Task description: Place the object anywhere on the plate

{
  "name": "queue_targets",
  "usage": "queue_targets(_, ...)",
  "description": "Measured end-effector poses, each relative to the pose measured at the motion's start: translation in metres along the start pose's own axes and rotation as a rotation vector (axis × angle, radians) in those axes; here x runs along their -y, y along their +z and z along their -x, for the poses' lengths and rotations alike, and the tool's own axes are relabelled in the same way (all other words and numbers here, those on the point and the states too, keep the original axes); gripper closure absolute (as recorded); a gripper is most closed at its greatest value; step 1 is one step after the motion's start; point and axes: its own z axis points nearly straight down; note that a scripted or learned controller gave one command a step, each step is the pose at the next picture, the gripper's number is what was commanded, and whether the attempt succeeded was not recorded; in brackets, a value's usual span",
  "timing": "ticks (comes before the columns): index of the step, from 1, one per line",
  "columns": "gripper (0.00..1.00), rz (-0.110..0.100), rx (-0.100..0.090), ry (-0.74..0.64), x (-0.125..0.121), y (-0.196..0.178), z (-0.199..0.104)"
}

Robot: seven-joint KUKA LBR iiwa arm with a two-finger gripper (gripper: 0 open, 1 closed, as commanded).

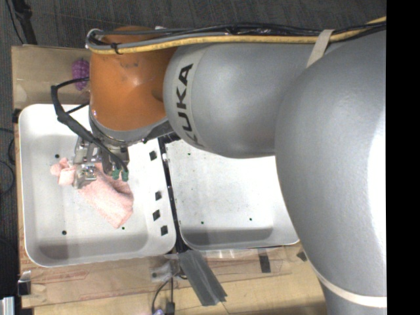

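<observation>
Arm (262, 104) reaching in from the right, covering much of the frame. Tool (98, 169) hanging low in the left bin (39, 241), over a pink cloth (108, 199) lying mid-left; cannot tell its grip. Right bin (230, 209) sitting beside. Wooden table (39, 64) showing at upper left; dark floor (197, 2) running beyond.

Place: a robot lab test cell, by the look of it.
Evidence: big grey KUKA arm (275, 97) over two white bins (39, 241) on a bare wooden bench (39, 64).
Floor: dark carpet (197, 2), loose cables (13, 5) trailing.
</observation>
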Motion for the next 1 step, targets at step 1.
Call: queue_targets(1,0.0,0.0,0.0,0.0,0.0002,-0.0001,0.0001)
